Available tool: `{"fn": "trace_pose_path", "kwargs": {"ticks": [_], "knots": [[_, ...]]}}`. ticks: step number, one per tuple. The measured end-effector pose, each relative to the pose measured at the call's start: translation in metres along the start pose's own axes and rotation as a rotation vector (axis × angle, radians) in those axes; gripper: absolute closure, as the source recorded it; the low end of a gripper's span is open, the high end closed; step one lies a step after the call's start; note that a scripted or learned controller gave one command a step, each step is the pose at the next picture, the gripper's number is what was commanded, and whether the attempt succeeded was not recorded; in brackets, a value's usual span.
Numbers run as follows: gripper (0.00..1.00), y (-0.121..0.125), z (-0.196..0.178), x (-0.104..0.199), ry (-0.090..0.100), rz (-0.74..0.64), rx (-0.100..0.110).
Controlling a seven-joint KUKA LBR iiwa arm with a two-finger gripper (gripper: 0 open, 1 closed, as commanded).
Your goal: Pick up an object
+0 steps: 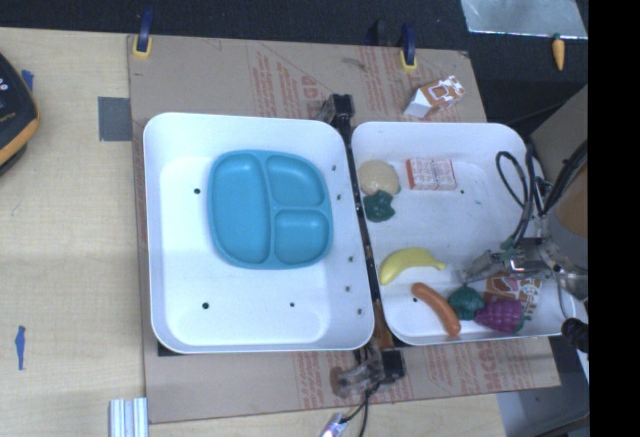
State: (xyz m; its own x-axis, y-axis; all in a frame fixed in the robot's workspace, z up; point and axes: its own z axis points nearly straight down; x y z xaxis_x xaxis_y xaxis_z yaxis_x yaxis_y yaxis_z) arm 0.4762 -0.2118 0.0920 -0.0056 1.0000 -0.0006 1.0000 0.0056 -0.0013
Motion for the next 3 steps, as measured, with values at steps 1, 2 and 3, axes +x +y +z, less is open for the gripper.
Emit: {"fn": "trace_pose_path", "kwargs": {"ticks": [1,2,3], "knots": [[1.0,0.0,-0.01,-0.001,-0.001,-0.004,0.001],[1.0,0.027,-0.092,0.052,0.001,0.0,0.0],[0.0,0.026,-0.092,0.052,0.001,0.001,0.001]]}}
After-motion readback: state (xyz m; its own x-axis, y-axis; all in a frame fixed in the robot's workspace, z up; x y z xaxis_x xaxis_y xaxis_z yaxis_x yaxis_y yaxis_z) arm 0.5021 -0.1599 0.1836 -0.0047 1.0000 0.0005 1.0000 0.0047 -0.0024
